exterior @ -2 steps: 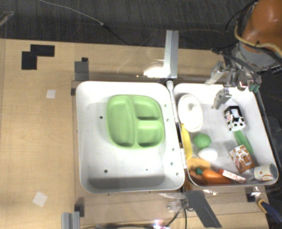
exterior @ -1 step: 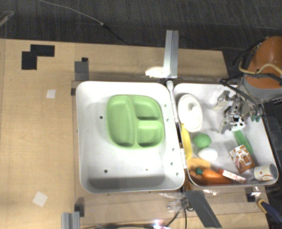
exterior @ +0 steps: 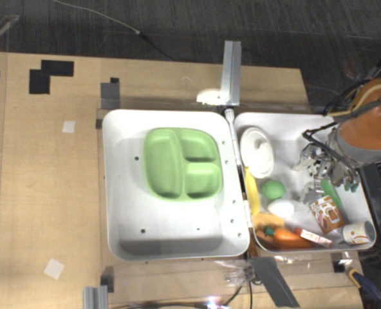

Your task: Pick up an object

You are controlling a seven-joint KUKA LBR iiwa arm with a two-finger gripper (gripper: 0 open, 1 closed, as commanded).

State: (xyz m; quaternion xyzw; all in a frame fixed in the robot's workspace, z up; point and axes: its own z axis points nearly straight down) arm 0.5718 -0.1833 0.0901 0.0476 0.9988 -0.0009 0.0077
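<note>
Right bin (exterior: pixel 287 122): gripper (exterior: pixel 320 169) just above green marker (exterior: pixel 331 194).

We observe even, moderately bright overhead illumination across the bench (exterior: pixel 42 192), with no hard directional source evident. The left bin (exterior: pixel 123 172) shows a soft grey shadow along its near inner wall and mild glare on its white floor, where surface detail washes out. We note a bright specular spot at the frame's bottom edge near the centre. The dark floor (exterior: pixel 177 11) beyond the bench is dim and low in contrast. Overall sharpness is modest: small items in the right bin (exterior: pixel 287 124) appear soft and grainy, and the arm (exterior: pixel 371 124) at the right margin is slightly blurred. Straight bench edges show little visible bending.
</note>
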